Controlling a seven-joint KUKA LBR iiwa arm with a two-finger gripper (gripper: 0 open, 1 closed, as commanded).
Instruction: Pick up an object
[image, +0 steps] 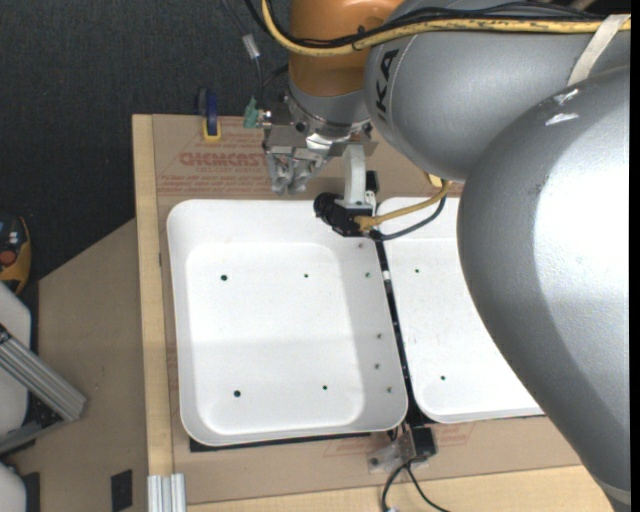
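Note:
My gripper (287, 178) hangs over the brown board just past the far rim of the left bin (190, 300), near that bin's far right corner. An orange band sits above the wrist. A black fitting with a yellow cable (340, 214) hangs from the wrist over the gap between the two bins. The left bin shows a plain white floor with a few small dark dots. The grey arm hides much of the right bin (440, 320).
A blue and yellow clamp (210, 115) stands on the board's far edge, left of the gripper. A black clip with a cable (415, 443) sits at the near edge between the bins. Metal rails (40, 375) lie off the bench at the left.

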